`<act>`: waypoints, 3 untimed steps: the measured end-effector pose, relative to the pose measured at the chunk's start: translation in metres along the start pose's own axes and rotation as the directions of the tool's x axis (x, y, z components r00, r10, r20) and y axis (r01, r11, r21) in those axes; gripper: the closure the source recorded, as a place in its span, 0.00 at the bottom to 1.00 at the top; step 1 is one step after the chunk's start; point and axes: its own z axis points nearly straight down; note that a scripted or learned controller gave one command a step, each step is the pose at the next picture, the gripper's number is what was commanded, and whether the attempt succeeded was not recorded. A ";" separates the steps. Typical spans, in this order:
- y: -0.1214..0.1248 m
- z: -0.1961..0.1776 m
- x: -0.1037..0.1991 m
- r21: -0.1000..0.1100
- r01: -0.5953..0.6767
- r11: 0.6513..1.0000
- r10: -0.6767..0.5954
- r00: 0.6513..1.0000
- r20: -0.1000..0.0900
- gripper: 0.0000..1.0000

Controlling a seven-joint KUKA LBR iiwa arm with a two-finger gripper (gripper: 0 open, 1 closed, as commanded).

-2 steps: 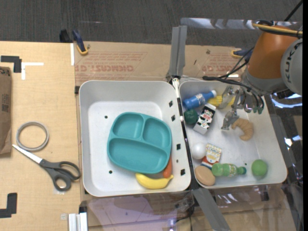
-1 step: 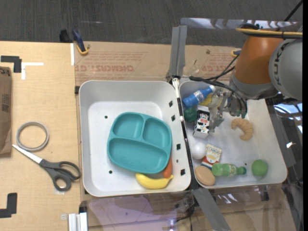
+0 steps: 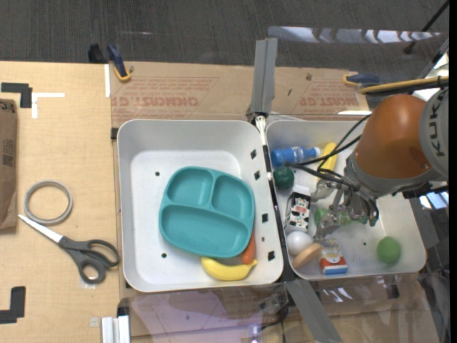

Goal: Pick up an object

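Camera view shows the gripper low in the right bin over small toys, ready to grab one; I cannot tell how wide it is.

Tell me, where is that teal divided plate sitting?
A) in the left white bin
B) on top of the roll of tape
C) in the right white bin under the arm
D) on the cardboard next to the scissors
A: the teal divided plate lies inside the left white bin, with a banana against its lower edge.
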 end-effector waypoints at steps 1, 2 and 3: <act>-0.014 0.001 -0.075 0.000 -0.261 0.965 0.261 0.965 0.002 0.00; -0.108 0.000 -0.046 0.001 -0.522 0.853 0.522 0.853 0.001 0.00; -0.108 -0.010 -0.047 0.000 -0.520 0.854 0.520 0.854 0.006 1.00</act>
